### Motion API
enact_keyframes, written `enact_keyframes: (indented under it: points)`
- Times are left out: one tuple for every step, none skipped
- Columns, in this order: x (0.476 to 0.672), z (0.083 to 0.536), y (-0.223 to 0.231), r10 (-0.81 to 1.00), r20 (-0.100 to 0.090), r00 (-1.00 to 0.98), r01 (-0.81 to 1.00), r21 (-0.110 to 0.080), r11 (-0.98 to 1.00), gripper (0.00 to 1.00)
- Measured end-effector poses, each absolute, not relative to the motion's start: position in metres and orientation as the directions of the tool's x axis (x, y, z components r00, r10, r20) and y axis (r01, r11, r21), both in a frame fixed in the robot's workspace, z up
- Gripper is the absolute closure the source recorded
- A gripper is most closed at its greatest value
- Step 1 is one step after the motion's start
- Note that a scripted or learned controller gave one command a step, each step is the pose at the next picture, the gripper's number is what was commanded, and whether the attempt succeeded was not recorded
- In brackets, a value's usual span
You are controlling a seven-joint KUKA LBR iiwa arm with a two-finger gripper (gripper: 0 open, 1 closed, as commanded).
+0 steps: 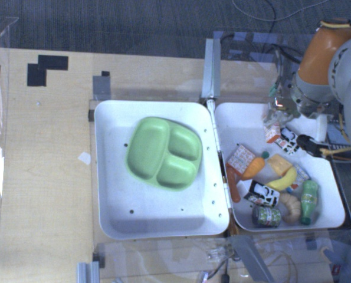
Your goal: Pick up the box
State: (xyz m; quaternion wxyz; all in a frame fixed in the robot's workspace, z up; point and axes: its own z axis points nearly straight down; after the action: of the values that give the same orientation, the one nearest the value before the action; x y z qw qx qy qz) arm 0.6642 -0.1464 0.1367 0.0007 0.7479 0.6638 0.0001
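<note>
The right bin [339, 214] is taken as the reference. It is found crowded along its near half, with open white floor left only at its far-left corner and along its left wall. The box [242, 158], a small flat carton with a pale face printed in a red grid pattern, is seen lying just inside the bin's left wall, about midway along it, tilted slightly and touching a carrot [255, 167] on its right. Nearer than the box, a black-and-white packet [262, 193], a dark can [266, 216], a pastry [291, 208] and a green bottle [308, 201] are packed against the bin's near rim; a banana [284, 180] and a yellow block [279, 164] are lodged at the centre. The gripper [279, 118] is placed at the bin's far-right corner, well apart from the box, above a cluster of small packets; whether its fingers are spread or closed cannot be told, and nothing is confirmed between them. Left of the reference bin, the left bin [107, 175] is occupied by a green divided tray [164, 152], with bare floor around it. The bench [45, 175] is pale wood, with black markers at its far-left part and dark carpet beyond.
</note>
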Motion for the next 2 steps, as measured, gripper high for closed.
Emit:
enact_keyframes:
  points:
    - [0.664,0.137,-0.146,0.993,-0.001,0.118,0.993,0.001,-0.118,0.00]
    - [0.655,0.138,-0.128,0.991,0.000,-0.137,0.991,0.001,0.137,0.00]
